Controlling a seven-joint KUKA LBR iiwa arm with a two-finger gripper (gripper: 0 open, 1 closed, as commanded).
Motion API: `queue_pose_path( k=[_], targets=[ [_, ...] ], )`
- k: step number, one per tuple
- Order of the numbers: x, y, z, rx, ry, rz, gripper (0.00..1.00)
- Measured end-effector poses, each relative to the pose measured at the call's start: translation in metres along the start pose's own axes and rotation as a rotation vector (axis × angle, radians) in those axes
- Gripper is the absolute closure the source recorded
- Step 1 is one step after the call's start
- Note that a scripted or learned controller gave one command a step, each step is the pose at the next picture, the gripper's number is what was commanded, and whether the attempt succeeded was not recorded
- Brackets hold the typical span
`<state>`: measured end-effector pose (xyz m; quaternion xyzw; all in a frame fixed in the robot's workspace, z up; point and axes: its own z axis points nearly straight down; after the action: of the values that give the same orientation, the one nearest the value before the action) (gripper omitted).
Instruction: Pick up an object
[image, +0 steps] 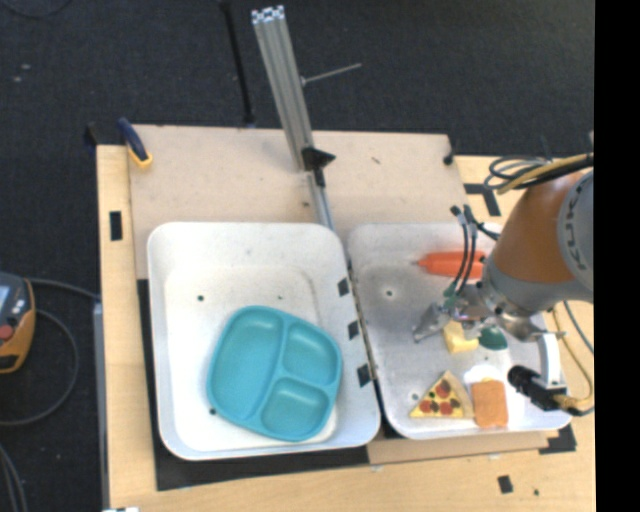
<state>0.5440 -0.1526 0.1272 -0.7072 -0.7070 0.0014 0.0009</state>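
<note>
claw low in right bin, grip state unclear, cannot tell. yellow block right beneath it, touching or nearly; pizza slice just below, carrot above.

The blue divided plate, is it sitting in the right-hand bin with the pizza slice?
No, the blue divided plate lies in the left bin; the pizza slice is in the right bin.

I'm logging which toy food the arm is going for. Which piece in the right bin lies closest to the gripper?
The pale yellow block, right beside the gripper. The pizza slice and orange bread-like piece lie nearer the bin's front edge; the carrot lies behind the arm.
</note>
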Motion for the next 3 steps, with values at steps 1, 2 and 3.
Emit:
queue_pose_path(
  k=[1,2,3],
  targets=[
    [-0.003,0.006,0.02,-0.023,-0.009,-0.001,0.0],
    [-0.006,0.007,0.007,-0.029,-0.013,0.005,1.0],
    [-0.016,0.008,-0.055,-0.011,-0.002,0.003,1.0]
  ],
)
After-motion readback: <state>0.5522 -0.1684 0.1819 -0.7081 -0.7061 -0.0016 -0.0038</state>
